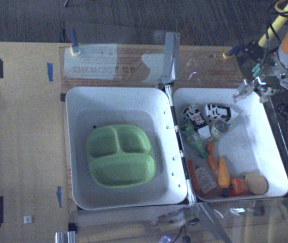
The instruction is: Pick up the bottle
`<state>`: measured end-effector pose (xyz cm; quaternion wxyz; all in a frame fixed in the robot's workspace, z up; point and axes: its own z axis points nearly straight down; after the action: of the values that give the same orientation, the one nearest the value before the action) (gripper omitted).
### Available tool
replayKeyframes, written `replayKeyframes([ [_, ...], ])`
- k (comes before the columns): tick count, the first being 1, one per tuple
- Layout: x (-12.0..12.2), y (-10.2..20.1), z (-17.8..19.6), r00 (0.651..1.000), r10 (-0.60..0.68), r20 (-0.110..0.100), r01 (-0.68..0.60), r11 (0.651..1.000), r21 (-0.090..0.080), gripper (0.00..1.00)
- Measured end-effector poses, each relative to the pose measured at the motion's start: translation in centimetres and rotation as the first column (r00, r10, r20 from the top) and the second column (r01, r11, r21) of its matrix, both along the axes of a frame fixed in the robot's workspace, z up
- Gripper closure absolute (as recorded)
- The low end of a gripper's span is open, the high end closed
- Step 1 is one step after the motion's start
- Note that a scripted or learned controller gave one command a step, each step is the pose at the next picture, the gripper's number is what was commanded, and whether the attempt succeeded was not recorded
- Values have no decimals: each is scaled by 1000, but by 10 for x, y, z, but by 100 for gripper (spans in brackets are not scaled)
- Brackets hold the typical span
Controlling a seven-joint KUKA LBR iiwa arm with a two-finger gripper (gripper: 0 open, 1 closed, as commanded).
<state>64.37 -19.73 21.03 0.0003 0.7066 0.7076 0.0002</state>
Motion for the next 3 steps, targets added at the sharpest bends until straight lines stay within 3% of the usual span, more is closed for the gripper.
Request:
replayKeyframes([
  [1, 28, -3, -94, 989, -145, 22, 145, 989, -1, 0],
  [2, 30, 0, -82, 990, -140, 26, 140, 990, -1, 100],
  [3, 26, 9, -95, 991, -131, 28, 131, 991, -4, 100],
])
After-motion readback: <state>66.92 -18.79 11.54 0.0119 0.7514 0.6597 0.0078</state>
